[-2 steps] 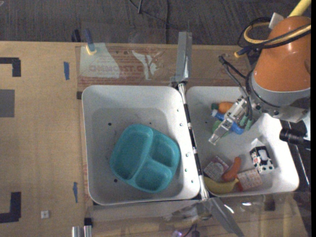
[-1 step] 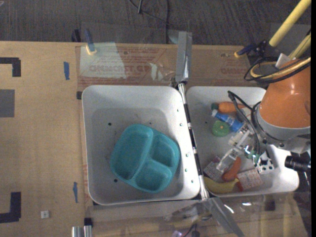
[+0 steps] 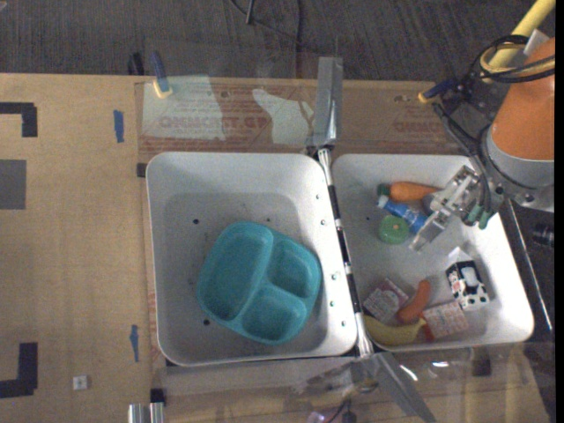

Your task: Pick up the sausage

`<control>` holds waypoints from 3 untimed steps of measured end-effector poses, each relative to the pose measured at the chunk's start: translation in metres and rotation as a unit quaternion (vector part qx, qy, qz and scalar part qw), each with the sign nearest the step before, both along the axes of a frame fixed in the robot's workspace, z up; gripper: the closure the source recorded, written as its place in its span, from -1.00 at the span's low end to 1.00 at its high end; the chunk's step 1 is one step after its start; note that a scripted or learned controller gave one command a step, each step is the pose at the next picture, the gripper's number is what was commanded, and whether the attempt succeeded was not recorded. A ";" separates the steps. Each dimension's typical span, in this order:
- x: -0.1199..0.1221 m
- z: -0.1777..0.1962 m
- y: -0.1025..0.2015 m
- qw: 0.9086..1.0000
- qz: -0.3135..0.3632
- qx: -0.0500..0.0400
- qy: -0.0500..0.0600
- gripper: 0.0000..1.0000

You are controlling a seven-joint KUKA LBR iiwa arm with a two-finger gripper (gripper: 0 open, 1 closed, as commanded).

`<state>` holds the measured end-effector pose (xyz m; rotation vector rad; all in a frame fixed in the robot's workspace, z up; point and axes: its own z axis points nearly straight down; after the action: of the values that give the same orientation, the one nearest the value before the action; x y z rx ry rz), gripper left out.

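The sausage [image 3: 415, 300], a short reddish-orange link, lies slantwise near the front of the right bin [image 3: 511, 263], between two small pink cartons. My gripper [image 3: 430, 221] hangs over the middle of that bin, behind the sausage and well apart from it. Its fingers [image 3: 423, 237] are open and nothing is between them. They point left toward a green lid and a blue bottle.
Around the gripper lie an orange carrot [image 3: 411, 190], a blue bottle [image 3: 404, 210] and a green round lid [image 3: 396, 229]. A black-and-white box [image 3: 467, 285] sits right of the sausage, with a banana [image 3: 393, 331] at the front wall. The left bin [image 3: 176, 192] holds a teal divided plate [image 3: 259, 280].
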<state>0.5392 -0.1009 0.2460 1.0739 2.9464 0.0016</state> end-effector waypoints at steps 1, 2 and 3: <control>-0.015 -0.066 0.004 0.988 -0.153 0.001 0.003 -1.00; -0.055 -0.154 -0.022 0.978 -0.210 0.004 -0.004 -1.00; -0.054 -0.143 -0.023 0.977 -0.211 0.004 -0.007 1.00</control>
<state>0.4855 -0.1241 0.1034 1.6670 2.6449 0.0196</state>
